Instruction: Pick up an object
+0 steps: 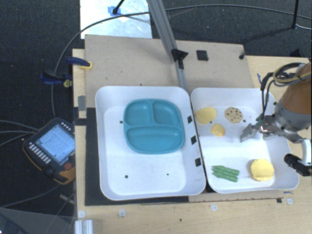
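**Reaching into the right bin, nothing held**

Coming in from the right, the gripper, hanging low over the floor of the right bin. Fingers looking slightly apart, though too small and blurred for certainty; nothing showing between them. Sitting just below and right of the cookie, apart from it.

Counting the right bin now: one brown speckled cookie near the back, one larger pale yellow piece to its left, one smaller yellow piece just below that, one bunch of green beans near the front, one round yellow bun-like item at the front right. Five things, all lying loose, well clear of each other.

Over in the left bin: one blue divided plate, three compartments, resting flat.

Both white bins sitting side by side on a tan board over dark carpet. One handheld control pendant lying at the left, cables trailing around.
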Controlling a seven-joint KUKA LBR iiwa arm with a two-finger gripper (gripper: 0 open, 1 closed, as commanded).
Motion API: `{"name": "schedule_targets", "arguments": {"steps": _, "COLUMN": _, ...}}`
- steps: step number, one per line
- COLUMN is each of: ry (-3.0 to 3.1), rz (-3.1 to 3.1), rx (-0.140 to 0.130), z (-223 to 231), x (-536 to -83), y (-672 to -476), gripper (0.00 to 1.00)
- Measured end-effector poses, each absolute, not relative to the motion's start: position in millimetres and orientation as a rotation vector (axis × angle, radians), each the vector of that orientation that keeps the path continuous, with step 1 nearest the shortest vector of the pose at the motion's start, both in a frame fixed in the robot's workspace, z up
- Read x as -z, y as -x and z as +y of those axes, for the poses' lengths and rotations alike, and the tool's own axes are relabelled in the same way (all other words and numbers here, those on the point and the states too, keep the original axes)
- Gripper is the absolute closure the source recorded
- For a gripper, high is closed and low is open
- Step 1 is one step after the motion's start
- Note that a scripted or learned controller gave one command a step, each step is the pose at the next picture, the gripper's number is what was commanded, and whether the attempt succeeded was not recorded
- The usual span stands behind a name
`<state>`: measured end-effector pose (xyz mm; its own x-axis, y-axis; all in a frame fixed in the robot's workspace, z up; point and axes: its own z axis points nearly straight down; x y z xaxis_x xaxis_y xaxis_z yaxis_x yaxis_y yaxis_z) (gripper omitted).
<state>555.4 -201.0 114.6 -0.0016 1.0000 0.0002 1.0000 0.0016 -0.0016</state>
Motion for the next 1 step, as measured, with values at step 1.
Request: {"name": "schedule_targets", "arguments": {"steps": 1, "ry": 2.222, "rz": -2.228, "rx": 0.004, "z": -201.6, "x": -128.2, "y": -557.4, "gripper": 1.0}}
